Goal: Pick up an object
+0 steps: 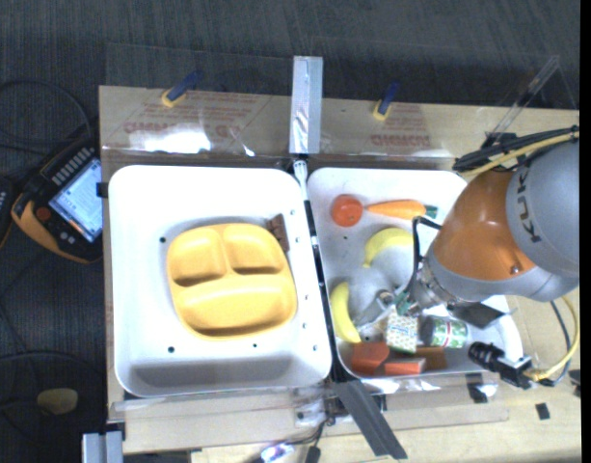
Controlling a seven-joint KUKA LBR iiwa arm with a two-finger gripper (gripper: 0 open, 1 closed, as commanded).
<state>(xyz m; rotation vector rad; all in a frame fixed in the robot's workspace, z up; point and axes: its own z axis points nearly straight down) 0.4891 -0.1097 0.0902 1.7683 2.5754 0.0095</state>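
Note:
The right bin (324,201) holds a jumble of objects. At its back lie an orange carrot (396,207) and a red-orange round piece (345,210). A yellow banana-like piece (387,244) rests mid-bin, and another yellow curved piece (341,314) lies along the left wall. Near the front are a red block (369,355), a speckled small box (401,331) and a green-labelled can (442,333). My gripper (391,305) is low in this bin, just above the speckled box and beside the can. The wrist hides what is directly under it.
The left bin (131,258) holds a yellow divided plate (232,278), with a small brown item (277,228) at the plate's back right corner. A raised divider (314,287) separates the bins. A handheld controller (68,205) lies off the bench at left.

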